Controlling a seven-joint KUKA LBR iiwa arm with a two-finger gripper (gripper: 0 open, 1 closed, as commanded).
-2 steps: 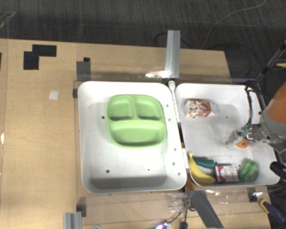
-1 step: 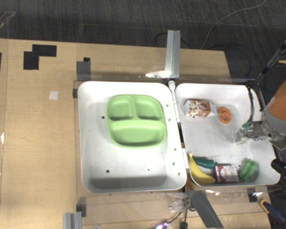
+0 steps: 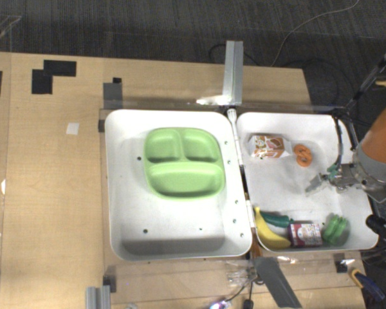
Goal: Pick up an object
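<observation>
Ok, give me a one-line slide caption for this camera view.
Arm's gripper low in right bin among small items; green divided tray sits in left bin.

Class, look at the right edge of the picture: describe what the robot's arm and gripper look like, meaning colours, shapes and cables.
The arm is a rounded grey body with an orange band above the wrist. A dark cable loops along its side. The gripper is a small grey metal piece with a touch of green near its base; finer details are too small to tell.

The arm (image 3: pixel 381 148) is grey with a rounded orange band above the wrist. A black cable (image 3: pixel 339 137) loops beside it; the metal gripper (image 3: pixel 321 181) carries a small green spot.
</observation>
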